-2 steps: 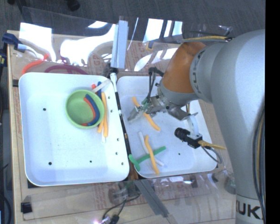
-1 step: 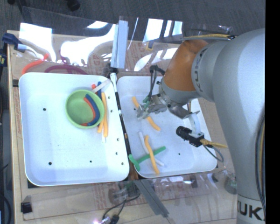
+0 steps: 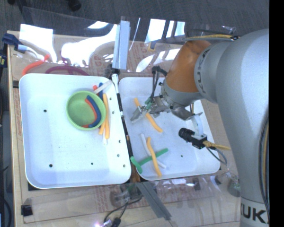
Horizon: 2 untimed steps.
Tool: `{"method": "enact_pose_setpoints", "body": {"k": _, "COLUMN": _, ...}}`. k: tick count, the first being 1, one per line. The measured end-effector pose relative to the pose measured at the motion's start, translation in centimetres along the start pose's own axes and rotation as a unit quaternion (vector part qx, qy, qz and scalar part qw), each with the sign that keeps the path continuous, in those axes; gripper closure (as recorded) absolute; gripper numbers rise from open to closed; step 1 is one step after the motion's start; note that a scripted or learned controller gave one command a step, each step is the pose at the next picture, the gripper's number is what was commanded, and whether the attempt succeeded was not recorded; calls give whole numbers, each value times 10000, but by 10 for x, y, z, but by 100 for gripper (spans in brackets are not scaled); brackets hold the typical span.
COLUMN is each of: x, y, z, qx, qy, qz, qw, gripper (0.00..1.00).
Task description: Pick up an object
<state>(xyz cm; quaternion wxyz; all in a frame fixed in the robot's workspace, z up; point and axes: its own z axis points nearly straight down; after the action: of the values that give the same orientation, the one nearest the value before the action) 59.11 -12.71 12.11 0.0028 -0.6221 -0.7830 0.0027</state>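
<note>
Orange sticks lie in the right bin (image 3: 206, 162): one orange stick (image 3: 154, 122) sits just below the gripper (image 3: 141, 110), another short one (image 3: 137, 101) beside it, and a longer orange stick (image 3: 153, 157) crosses a green stick (image 3: 149, 157) and a white stick (image 3: 145, 143) near the front wall. Whether the gripper's fingers are spread or closed cannot be told, nor whether they hold anything. The grey arm (image 3: 227, 74) reaches in from the right. In the left bin (image 3: 52, 160) rests a green bowl (image 3: 85, 110) with sticks alongside it.
</note>
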Motion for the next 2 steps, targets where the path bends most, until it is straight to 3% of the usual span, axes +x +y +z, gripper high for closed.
{"method": "enact_pose_setpoints", "body": {"k": 1, "x": -33, "y": 27, "z": 29, "qx": -30, "qy": -3, "qz": 466, "qw": 9989, "gripper": 0}}
{"method": "enact_pose_setpoints", "body": {"k": 2, "x": -31, "y": 28, "z": 19, "qx": -34, "qy": 6, "qz": 437, "qw": 9990, "gripper": 100}}
